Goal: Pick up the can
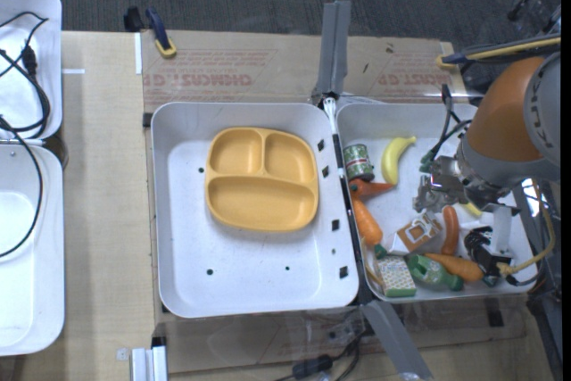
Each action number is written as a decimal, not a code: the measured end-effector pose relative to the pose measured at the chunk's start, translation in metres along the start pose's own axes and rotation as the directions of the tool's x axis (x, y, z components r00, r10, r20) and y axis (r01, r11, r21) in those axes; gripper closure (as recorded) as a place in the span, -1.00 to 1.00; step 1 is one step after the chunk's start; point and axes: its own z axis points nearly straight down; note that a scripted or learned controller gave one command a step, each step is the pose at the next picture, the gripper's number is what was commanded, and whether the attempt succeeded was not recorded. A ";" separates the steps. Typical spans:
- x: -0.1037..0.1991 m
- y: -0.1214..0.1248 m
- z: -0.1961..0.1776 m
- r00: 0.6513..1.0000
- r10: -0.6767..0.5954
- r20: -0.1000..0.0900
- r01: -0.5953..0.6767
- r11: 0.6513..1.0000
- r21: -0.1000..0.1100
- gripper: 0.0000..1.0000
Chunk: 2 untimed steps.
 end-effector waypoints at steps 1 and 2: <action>-0.070 -0.030 -0.001 1.000 0.001 -0.001 -0.001 1.000 0.000 1.00; -0.082 0.007 -0.039 0.986 -0.167 0.000 0.167 0.986 -0.002 1.00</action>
